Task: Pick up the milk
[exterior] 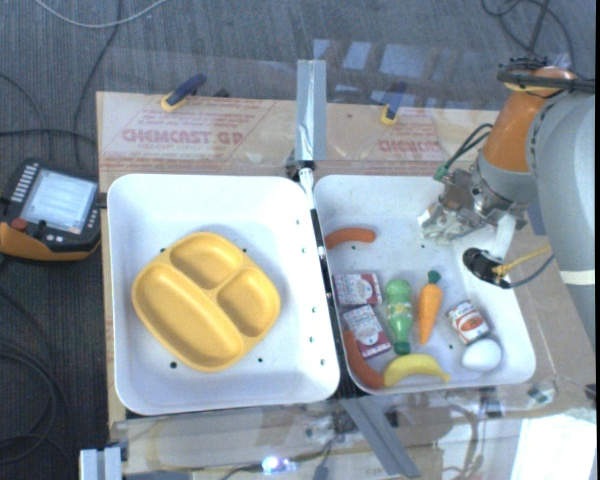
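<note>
White-and-red milk carton (357, 289) lies in the right bin (520, 363), near its left wall, long axis roughly across the view, well left of and below the pincer (446, 221), which hovers at the bin's upper right, grip state unclear.

Claw (443, 223) above right bin (520, 368)

The left bin (130, 268) holds a yellow divided plate (206, 299). In the right bin (520, 353) lie a sausage (350, 236), a carrot (429, 307), a green bottle (398, 314), a banana (415, 368) and a white egg (481, 355). A teach pendant (46, 211) lies left of the worktop (210, 138).
</note>
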Controlling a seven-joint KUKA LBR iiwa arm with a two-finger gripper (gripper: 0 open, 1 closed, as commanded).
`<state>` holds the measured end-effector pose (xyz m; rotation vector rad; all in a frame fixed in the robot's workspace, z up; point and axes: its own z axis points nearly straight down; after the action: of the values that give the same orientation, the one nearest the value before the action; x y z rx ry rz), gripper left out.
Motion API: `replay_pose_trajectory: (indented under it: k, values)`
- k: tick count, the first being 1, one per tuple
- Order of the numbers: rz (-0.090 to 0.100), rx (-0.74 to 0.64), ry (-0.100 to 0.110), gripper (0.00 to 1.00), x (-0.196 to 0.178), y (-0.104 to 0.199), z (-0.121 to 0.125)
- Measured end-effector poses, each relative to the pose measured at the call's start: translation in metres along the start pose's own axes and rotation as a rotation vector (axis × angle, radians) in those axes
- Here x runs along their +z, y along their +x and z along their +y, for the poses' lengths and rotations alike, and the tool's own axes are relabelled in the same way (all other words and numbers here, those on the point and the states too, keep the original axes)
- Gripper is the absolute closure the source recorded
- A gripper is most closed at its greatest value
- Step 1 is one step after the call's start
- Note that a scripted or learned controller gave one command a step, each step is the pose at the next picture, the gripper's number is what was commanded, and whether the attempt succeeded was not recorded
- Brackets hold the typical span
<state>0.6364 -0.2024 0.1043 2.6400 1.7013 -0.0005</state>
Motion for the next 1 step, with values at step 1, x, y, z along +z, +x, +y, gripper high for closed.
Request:
replay_pose_trajectory:
  k: [1]
  values:
    - [0.0,-0.001,0.0,0.0,0.0001,0.0007,-0.0002]
